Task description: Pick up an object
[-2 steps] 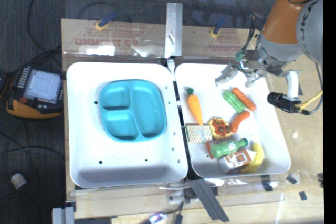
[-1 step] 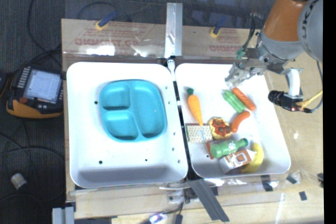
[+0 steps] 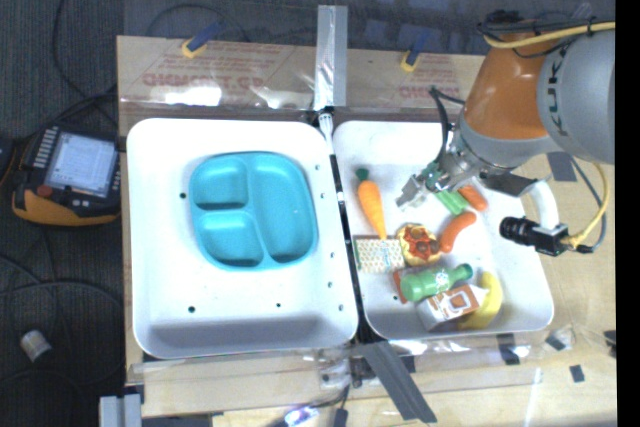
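Note:
My gripper [image 3: 425, 183] hangs over the upper middle of the right bin [image 3: 530, 315], its fingers open with nothing between them. An orange toy carrot [image 3: 370, 205] lies just left of it. A small green piece [image 3: 455, 200] and an orange piece [image 3: 474, 198] lie close on its right. Below them are a red-orange sausage shape [image 3: 458, 230] and a yellow and red toy [image 3: 418, 242]. Further down lie a green bottle [image 3: 432, 280], a small carton [image 3: 452, 305] and a banana [image 3: 489, 300].
A patterned card [image 3: 373, 255] leans by the wall between the bins. The left bin [image 3: 160, 315] holds a blue divided tray [image 3: 252, 208]. The arm's grey and orange body [image 3: 520, 105] overhangs the right bin's far corner. A black cable fitting [image 3: 525, 230] sits at that bin's right rim.

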### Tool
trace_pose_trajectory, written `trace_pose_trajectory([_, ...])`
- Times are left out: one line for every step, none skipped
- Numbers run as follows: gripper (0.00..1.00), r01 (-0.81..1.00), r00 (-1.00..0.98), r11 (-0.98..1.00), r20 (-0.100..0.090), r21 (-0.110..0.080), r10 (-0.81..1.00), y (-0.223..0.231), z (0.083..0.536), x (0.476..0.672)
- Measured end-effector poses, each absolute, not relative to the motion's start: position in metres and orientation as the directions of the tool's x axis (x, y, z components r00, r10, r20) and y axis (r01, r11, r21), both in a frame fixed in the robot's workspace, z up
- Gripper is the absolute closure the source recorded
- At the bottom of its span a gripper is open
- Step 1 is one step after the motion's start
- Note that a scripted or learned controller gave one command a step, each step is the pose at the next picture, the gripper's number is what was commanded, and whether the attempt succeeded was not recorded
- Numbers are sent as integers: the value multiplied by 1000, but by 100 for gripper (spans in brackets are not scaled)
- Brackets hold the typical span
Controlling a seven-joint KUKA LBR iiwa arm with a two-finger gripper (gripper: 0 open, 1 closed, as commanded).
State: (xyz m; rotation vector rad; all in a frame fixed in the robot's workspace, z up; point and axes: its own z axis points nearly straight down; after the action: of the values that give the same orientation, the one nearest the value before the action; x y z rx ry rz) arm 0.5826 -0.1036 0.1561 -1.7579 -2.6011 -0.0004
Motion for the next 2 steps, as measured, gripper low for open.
trace_pose_trajectory([100, 978, -210, 210, -1, 0, 978, -173, 187, 586])
trace_pose_trajectory([100, 1000, -8, 8, -1, -1, 1000, -200, 219, 586])
